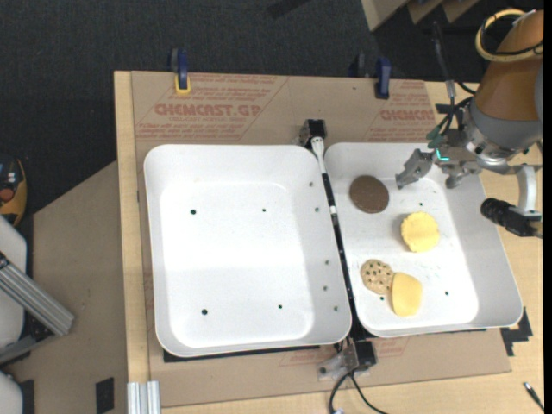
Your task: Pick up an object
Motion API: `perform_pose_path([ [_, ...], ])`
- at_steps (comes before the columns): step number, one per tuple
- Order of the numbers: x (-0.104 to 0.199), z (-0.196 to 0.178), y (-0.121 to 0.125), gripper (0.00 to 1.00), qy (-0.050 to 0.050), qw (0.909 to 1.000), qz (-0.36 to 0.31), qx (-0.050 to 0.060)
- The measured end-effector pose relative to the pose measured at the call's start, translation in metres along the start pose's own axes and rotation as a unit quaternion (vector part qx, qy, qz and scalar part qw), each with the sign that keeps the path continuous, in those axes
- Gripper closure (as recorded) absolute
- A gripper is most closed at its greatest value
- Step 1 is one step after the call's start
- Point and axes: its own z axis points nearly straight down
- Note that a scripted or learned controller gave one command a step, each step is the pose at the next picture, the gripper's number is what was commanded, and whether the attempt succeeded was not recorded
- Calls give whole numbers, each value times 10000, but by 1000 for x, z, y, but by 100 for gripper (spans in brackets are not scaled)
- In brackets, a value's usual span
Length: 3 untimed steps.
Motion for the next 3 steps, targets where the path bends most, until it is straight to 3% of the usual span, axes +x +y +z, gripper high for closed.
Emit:
perform_pose_path([
  [1, -25, 106, -24, 0, 7, 10000, 19, 55],
  [2, -13, 105, -2, 0, -8, 10000, -10, -16],
  [3, -11, 68, -42, 0, 5, 10000, 7, 7],
])
